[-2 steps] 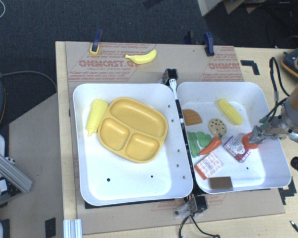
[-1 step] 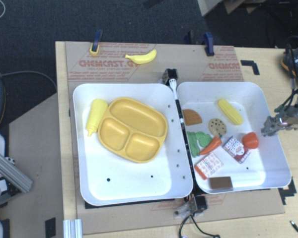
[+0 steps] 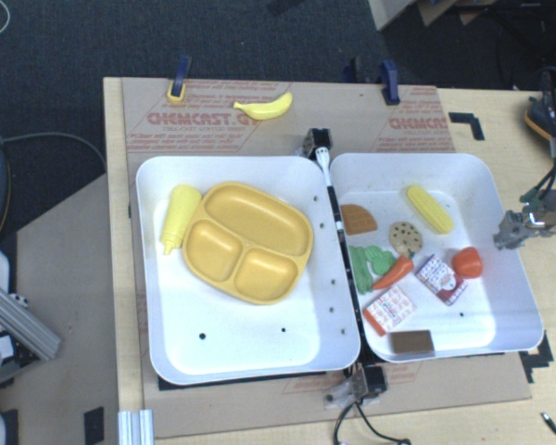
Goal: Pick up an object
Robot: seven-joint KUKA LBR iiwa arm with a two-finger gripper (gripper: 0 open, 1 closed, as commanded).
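Nearest the camera, in the right bin (image 3: 510, 334), a brown block (image 3: 411, 342) lies by the front rim, with a red-and-white packet (image 3: 390, 307) just behind it. Further back sit a second red-and-white packet (image 3: 440, 278), a tomato (image 3: 467, 262), a carrot (image 3: 394, 273) lying against green leafy pieces (image 3: 370, 262), a chocolate-chip cookie (image 3: 406, 237), a brown bread slice (image 3: 358, 219) and a corn cob (image 3: 429, 208) toward the far wall. In the left bin (image 3: 241, 350) a yellow divided plate (image 3: 247, 241) rests tilted across the middle, with a yellow squeeze bottle (image 3: 177, 218) touching its left edge. The pincer (image 3: 519, 227) hangs at the right bin's right rim, outside the pile; whether it is spread or closed cannot be told, and nothing is seen in it. Farthest away, on the cardboard-covered table (image 3: 120, 119), a banana (image 3: 264, 108) lies behind the left bin.
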